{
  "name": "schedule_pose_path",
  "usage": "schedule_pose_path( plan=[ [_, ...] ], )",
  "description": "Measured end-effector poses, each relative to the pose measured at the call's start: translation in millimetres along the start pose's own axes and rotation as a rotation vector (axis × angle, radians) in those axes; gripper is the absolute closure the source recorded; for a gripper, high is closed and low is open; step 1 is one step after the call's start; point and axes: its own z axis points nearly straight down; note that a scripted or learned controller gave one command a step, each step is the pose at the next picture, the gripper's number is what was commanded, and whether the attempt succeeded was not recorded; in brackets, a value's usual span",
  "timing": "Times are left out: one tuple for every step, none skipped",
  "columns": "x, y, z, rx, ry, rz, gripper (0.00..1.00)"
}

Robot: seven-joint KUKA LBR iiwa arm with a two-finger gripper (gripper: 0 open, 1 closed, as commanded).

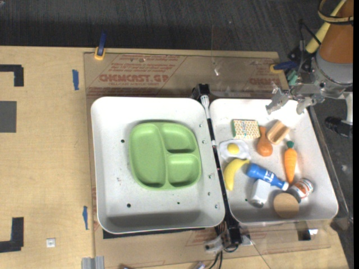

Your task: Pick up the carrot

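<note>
A pale wooden counter [45,167] fills the lower view; behind its far edge lies dark grey floor [140,13]; a clear sheet with red lettering [134,72] lies on the counter just beyond the left white bin [106,167]; black tape marks [14,74] sit left of that bin, near the counter's left edge; small blue tape strips [75,79] lie between them; light is even and soft.

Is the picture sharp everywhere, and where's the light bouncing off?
In the camera view, the carrot and green plate look fairly sharp; the gripper at the bin's far corner is soft and washed out. The clear sheet behind the bins shows faint glare, and shadows are soft.
</note>
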Motion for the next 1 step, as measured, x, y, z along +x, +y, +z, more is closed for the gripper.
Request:
schedule_pose_path(
  plan=[
    [-44.8,-42.9,122.4,-0.014,0.002,0.032,0.0]
  ],
)
